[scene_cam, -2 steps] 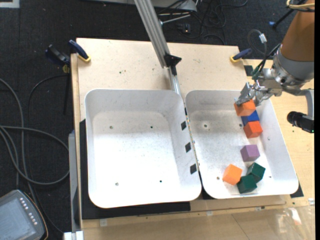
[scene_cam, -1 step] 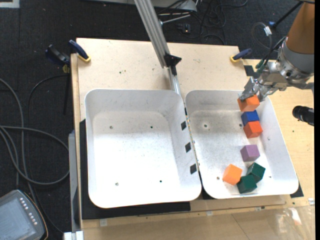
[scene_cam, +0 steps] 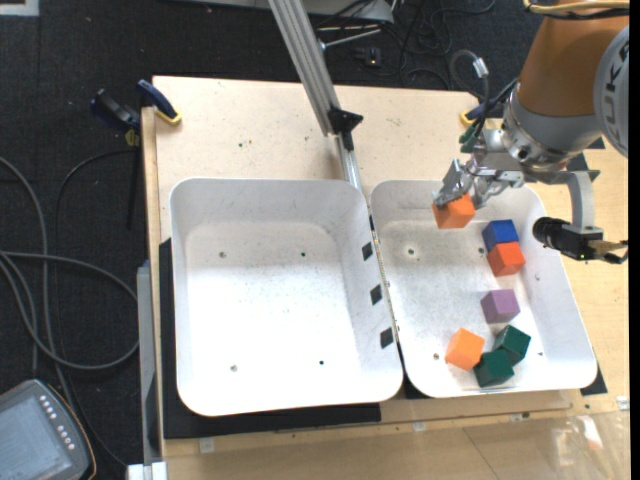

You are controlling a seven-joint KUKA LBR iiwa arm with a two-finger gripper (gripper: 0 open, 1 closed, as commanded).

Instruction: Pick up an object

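Holding an Orange Block Up High

Sitting side by side on the bench [scene_cam: 250,118] are two white bins. The left bin [scene_cam: 270,298] has bare white floor. The right bin [scene_cam: 560,298] has blocks in it. The big grey and orange arm [scene_cam: 575,58] reaches over it. Its gripper [scene_cam: 462,196] pinches an orange block [scene_cam: 456,211] above the bin's far end. Below lie a blue block [scene_cam: 500,233], another orange one [scene_cam: 506,258], a purple one [scene_cam: 500,305], a third orange one [scene_cam: 465,349] and two green ones [scene_cam: 503,356].

Orange cube at the hand

We see a small orange cube [scene_cam: 456,210] between the fingers of the hand [scene_cam: 462,194], tilted, above the right bin's [scene_cam: 560,298] far left corner.
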